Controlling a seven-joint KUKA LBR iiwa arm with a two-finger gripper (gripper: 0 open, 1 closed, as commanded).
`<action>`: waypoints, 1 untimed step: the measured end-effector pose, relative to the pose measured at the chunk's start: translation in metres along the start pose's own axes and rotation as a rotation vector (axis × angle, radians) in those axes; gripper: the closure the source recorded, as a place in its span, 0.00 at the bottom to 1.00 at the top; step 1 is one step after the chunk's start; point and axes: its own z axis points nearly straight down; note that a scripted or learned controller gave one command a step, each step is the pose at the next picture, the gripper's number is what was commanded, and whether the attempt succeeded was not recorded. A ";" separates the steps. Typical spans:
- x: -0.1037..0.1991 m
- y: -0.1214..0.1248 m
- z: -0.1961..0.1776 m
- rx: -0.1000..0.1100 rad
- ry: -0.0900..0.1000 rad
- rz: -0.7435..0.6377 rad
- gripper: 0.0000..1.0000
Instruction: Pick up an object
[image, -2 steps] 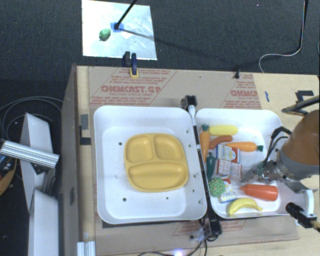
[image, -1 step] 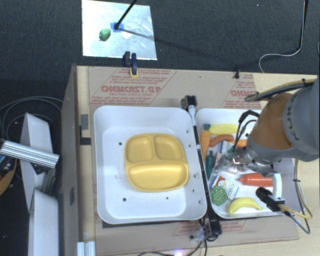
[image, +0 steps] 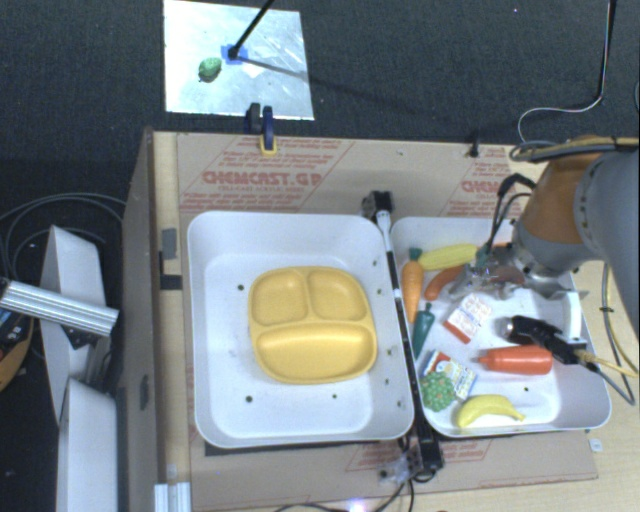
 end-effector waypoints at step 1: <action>0.030 0.059 0.004 0.023 0.003 0.001 0.00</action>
